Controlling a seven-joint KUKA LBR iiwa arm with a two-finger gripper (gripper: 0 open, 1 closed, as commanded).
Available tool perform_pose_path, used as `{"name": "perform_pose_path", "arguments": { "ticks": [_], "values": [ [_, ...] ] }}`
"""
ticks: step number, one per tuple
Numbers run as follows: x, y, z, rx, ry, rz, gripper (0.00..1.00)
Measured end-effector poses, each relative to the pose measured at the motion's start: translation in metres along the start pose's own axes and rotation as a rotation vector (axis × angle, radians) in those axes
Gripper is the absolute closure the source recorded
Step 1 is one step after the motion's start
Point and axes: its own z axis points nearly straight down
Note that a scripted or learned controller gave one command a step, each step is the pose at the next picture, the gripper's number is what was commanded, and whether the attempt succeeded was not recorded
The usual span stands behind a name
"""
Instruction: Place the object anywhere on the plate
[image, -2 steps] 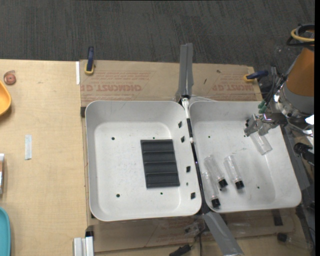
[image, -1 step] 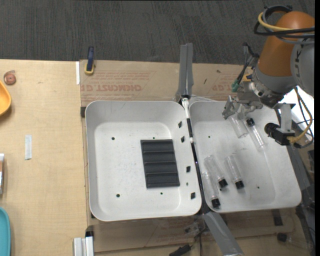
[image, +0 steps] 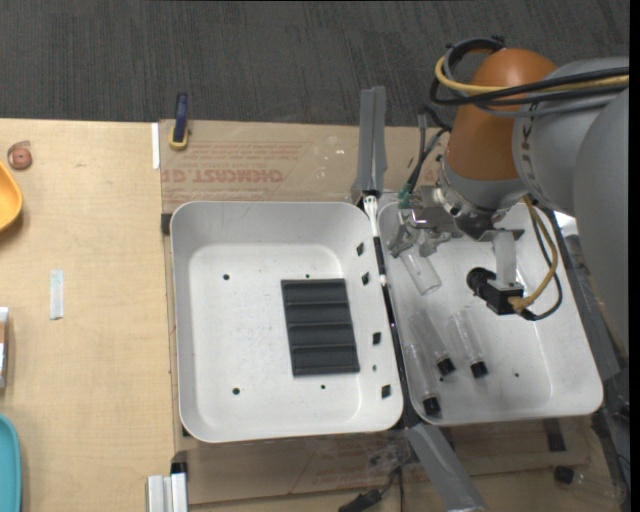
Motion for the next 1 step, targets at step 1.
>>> {"name": "perform_pose_path", "arguments": {
  "ticks": [1],
  "values": [
    [0.0539, -0.0418, -0.0226, 0.0, 0.0, -0.144, 1.0]
  ]
}}
